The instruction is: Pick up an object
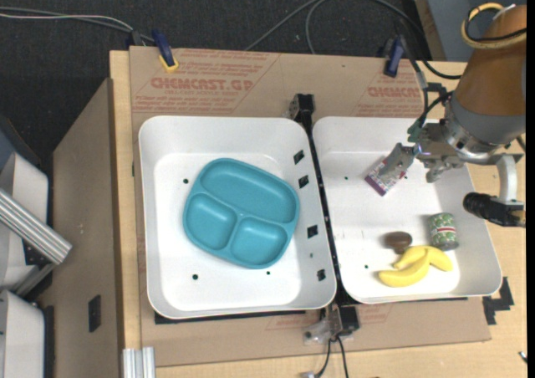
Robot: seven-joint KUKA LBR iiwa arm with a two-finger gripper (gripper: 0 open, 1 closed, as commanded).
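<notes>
Our claw [411, 160] hangs over the right bin [351, 138], fingers closed on a small purple-and-silver packet [387, 173] — we judge it the lift step. Next we raise it clear of the bin, grip steady.

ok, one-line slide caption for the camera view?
Arm's gripper over the right bin by a small packet; banana, can near its front; blue tray in left bin.

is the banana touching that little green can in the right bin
Cannot tell. In the camera view the banana and the green can sit so close at the banana's right end that no clear gap or contact shows.
</notes>
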